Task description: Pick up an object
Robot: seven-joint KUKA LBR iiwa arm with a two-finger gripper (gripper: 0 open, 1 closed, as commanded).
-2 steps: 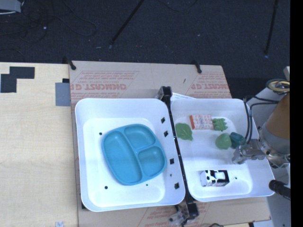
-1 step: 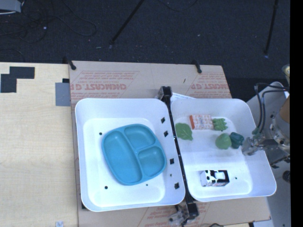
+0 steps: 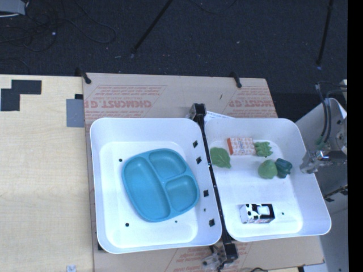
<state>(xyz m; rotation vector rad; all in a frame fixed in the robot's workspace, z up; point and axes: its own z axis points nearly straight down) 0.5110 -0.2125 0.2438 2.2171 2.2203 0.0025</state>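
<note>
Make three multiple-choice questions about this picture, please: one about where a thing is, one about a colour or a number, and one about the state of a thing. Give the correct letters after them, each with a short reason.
1. Where does the blue divided plate lie?
A. in the left bin
B. in the right bin
C. on the cardboard outside the bins

2. How many compartments does the blue divided plate have?
A. two
B. three
C. five

3. How does the black-and-white object in the right bin stand to the green items?
A. it is stacked on them
B. it lies apart from them, nearer the bin's front
C. it is under the plate

Answers: 1 A, the plate rests on the floor of the left bin. 2 B, one long section and two smaller ones show. 3 B, bare white floor separates it from the green pieces.
</note>
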